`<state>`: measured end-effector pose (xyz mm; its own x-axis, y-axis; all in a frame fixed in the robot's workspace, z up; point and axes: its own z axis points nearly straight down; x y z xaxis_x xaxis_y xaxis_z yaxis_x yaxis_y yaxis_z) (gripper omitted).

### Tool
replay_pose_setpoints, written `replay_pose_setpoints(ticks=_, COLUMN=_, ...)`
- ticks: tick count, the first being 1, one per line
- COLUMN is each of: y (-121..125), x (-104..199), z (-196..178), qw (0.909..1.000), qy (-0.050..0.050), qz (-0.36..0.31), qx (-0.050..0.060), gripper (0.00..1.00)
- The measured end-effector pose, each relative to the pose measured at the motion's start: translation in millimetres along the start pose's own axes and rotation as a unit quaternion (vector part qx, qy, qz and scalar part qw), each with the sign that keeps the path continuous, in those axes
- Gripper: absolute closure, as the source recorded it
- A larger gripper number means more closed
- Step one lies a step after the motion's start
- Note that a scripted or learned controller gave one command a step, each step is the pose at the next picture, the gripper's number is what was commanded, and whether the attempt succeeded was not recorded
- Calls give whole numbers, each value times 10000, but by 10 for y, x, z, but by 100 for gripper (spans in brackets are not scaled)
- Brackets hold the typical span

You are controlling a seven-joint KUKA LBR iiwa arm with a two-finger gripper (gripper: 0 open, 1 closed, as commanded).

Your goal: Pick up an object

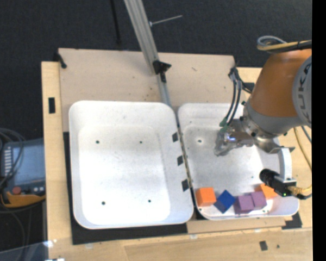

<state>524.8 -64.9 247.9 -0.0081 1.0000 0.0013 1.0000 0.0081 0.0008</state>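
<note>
Fingers [223, 145] over the right bin [206, 113], spread or closed unclear; partial "KU" lettering on arm [282, 91].

One fixed camera looks down at a slant from well above the surface [130, 72], taking in both white bins [81, 145] side by side, with the arm [280, 91] entering from the right edge.

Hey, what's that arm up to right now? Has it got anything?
Gripper above right bin, nothing seen in it. Orange block, blue block, purple blocks sit along near wall. Nothing blocking them.
</note>
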Motion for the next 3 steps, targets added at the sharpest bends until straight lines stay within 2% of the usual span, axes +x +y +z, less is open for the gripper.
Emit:
replay_pose_setpoints(ticks=1, y=61, x=556, z=-75, qw=10000, qy=2, qz=-4, qx=-4, gripper=100)
replay_pose_setpoints(ticks=3, y=205, x=1511, z=166, qw=10000, qy=-6, qz=10, qx=6, gripper=100)
